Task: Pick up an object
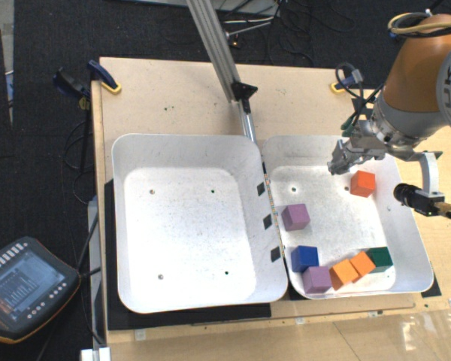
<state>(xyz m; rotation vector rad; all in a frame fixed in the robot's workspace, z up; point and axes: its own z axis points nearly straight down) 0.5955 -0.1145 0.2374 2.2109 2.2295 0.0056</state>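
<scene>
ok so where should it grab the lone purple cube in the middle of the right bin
Take the purple cube from straight above, with the end effector closing across two opposite side faces. It sits flat on the floor of the right bin, apart from the blue cube and the bin wall, so all four sides look free. Its edges sit slightly turned, so the wrist should probably rotate to match.

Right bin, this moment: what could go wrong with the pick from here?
The end effector sits up and left of the lone orange cube, not over it, so a closing grasp may miss. That cube lies near the right bin's wall; a nudge could pin it there. The clustered blocks along the near rim look hard to separate.
</scene>
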